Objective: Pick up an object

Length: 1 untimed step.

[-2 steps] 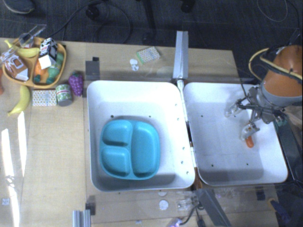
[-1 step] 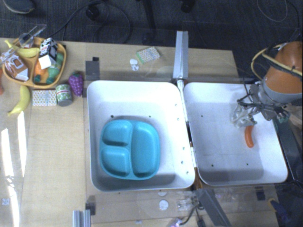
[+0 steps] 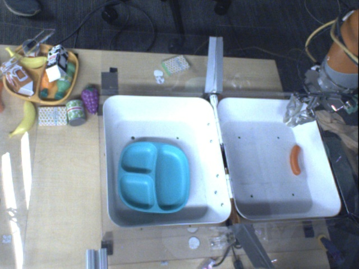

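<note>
Blue plastic, a divided tray (image 3: 154, 176) fills the left bin (image 3: 112, 150). In the right bin (image 3: 263, 206), an orange sausage-shaped piece (image 3: 295, 160) lies near the right wall, its long axis running twelve to six. The gripper (image 3: 297, 110) hovers over the bin's top right corner; whether it is parted or closed I cannot tell. The piece lies toward six o'clock from it, apart.

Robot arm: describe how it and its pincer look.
The arm is grey with an orange band above the wrist, and a yellowish cable loops beside it. Its pincer is silvery metal, angular and shiny, with dark wiring around its mount.
</note>
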Tool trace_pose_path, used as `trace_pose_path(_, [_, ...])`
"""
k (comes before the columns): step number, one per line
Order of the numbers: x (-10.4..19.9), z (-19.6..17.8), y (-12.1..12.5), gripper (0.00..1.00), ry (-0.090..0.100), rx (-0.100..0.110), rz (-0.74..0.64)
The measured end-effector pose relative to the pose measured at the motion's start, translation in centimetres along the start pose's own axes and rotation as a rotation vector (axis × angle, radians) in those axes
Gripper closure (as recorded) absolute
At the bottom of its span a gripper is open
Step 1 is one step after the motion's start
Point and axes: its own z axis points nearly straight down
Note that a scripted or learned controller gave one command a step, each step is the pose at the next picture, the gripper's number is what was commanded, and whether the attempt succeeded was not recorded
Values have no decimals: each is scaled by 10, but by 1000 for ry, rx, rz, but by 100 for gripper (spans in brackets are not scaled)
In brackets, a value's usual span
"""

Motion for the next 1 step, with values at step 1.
trace_pose_path(1, [62, 82, 28, 100, -5, 13, -297])
